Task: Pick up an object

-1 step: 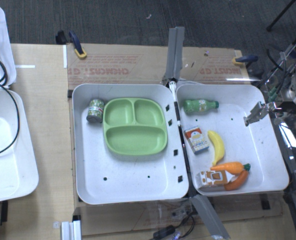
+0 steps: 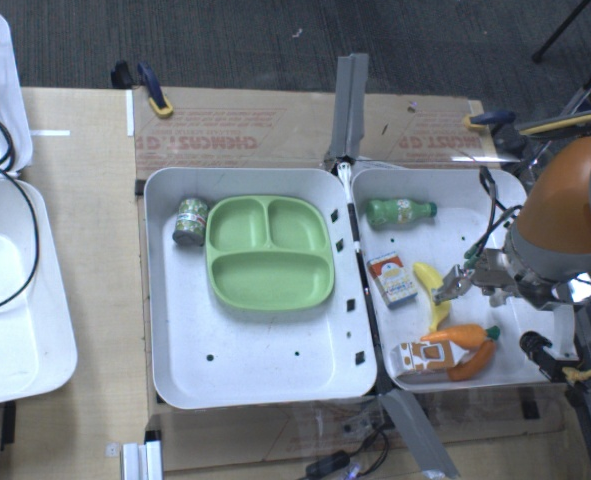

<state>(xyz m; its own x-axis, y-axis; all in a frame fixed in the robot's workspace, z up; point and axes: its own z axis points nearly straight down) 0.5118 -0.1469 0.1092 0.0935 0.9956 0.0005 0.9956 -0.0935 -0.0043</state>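
Note:
The right bin (image 2: 475, 200) holds a green bottle (image 2: 400, 210) lying on its side at the back and a small orange and white carton (image 2: 393, 278) in the middle. A yellow banana (image 2: 434, 293) lies beside the carton. At the front are an orange carrot (image 2: 458, 335), a brown sausage-like piece (image 2: 472, 361) and a flat orange and white box (image 2: 418, 358). My gripper (image 2: 454, 286) reaches in from the right and hangs just over the banana's right side, above the carrot. Nothing shows as lifted.
The left bin (image 2: 175, 358) holds a green divided plate (image 2: 270, 251) and a small can (image 2: 189, 220) at its back left. A grey divider post (image 2: 350, 108) stands between the bins at the back. Cables and clamps sit along the right edge.

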